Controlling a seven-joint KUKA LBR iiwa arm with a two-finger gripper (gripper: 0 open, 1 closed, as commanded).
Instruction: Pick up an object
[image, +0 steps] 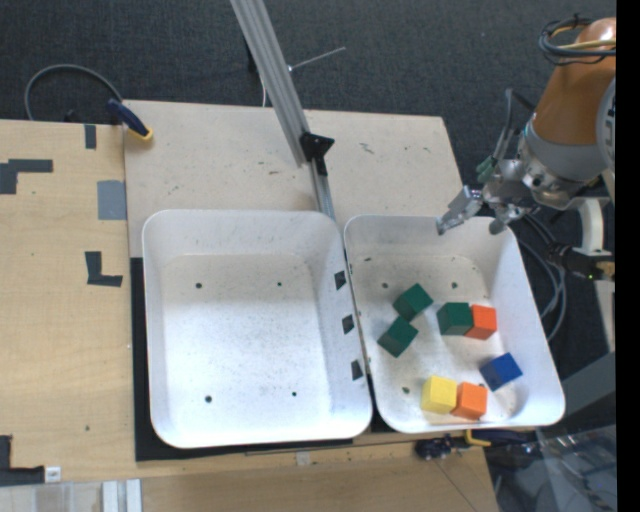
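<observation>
Several small blocks lie in the right bin (520, 275): three green blocks (412, 300) (398, 336) (454, 318), an orange block (483, 321) touching the last green one, a blue block (500, 370), and a yellow block (438, 394) beside a second orange block (471, 400). My gripper (473, 222) hovers over the bin's far rim, above and behind the blocks. It is open, fingers spread, with nothing between them.
The left bin (160, 300) sits beside the right one, sharing a middle wall. A slanted metal rail (290, 100) runs down to the bins' far junction. Cables hang at the right past the bench edge.
</observation>
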